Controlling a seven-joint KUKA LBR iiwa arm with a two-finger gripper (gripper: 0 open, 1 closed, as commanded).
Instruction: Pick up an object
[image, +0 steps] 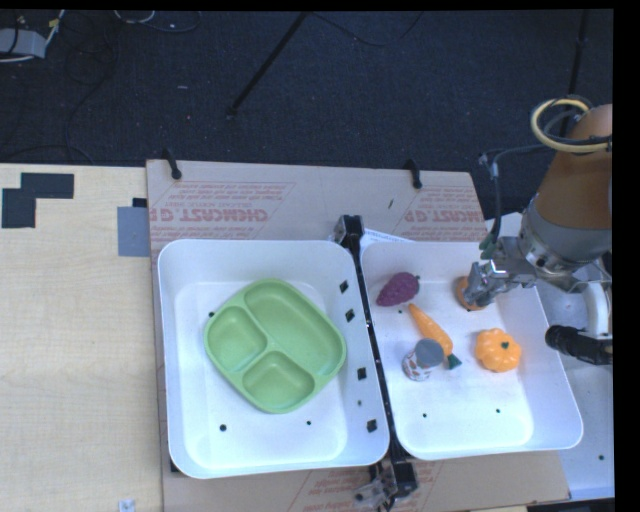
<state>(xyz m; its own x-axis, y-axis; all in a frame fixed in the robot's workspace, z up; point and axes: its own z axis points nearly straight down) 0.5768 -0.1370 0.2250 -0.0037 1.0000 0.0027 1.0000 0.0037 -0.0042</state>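
Gripper (480, 288) first: its metal fingers point down into the right-hand shallow white bin (545, 425), near that bin's far edge, and they sit right over a small orange-brown object (464, 291) lying there. Whether the fingers are apart or closed I cannot tell from this slanted view (the metal parts blur into one another), and nothing can be seen clamped between them. Behind the gripper, the grey arm with its orange band (578, 180) reaches in over the bin's right edge.

Four other things lie in the same bin. A purple toy bunch of grapes (398, 288) rests toward the far left corner. A long orange toy carrot with a green tip (433, 330) lies on a diagonal near the middle, and a small grey-topped can (423, 360) lies just beside the carrot's near end, seemingly touching it. A small orange toy pumpkin (497, 351) sits to the right of these, apart from them and near the bin's middle.

The left-hand shallow white bin (190, 440) carries a light green plastic tray with three compartments (274, 344), turned at an angle and lying around the bin's centre. Both bins stand side by side on a brown cardboard sheet (250, 205) on the pale wooden bench (70, 350).
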